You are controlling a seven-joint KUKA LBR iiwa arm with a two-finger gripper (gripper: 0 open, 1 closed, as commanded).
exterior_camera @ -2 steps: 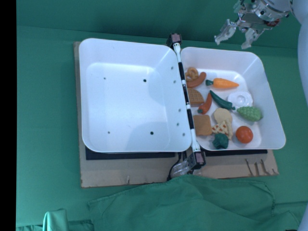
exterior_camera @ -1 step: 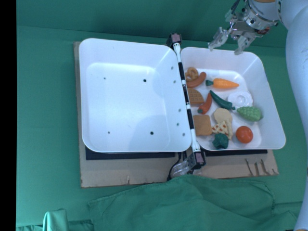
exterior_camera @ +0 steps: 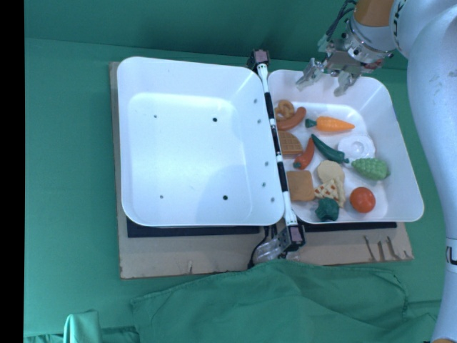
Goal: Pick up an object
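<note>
The grey arm's two-finger gripper [exterior_camera: 327, 77] is seen at one o'clock with fingers spread and nothing between them, poised above the shallow white plastic right bin [exterior_camera: 403, 170], where the orange plastic toy carrot [exterior_camera: 333, 125] lies just below, toward three o'clock.

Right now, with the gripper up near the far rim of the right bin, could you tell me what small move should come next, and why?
Probably lower the gripper toward the carrot. The gripper sits above the right bin's far rim with open fingers and nothing between them, and the carrot lies just below it with some bare floor around it, apart from the sausage.
</note>
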